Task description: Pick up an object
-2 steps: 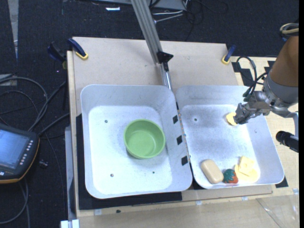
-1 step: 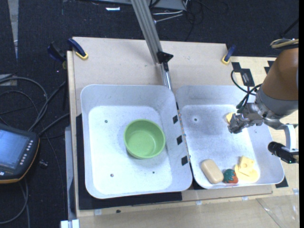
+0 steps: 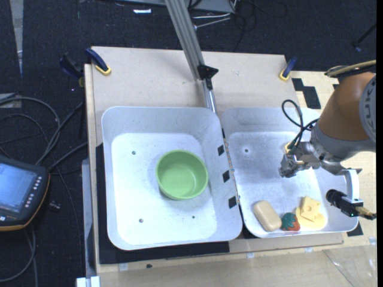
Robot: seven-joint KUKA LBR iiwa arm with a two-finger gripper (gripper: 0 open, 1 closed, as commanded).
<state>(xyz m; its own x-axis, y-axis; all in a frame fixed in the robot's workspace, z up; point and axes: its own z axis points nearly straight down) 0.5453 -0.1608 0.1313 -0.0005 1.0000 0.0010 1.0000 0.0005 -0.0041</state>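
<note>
In the right bin, near its front edge, lie a tan oval object, a small red and green object and a yellow wedge with holes. My gripper hangs over the right half of that bin, above and behind these three things and apart from them. Nothing shows between its fingers. A green bowl stands upright in the middle of the left bin.
The arm reaches in from the right over the right bin's far corner, with a black cable looping above the wrist. A grey metal pole slants down to the ridge between the bins. Clamps hold the board's back corners.
</note>
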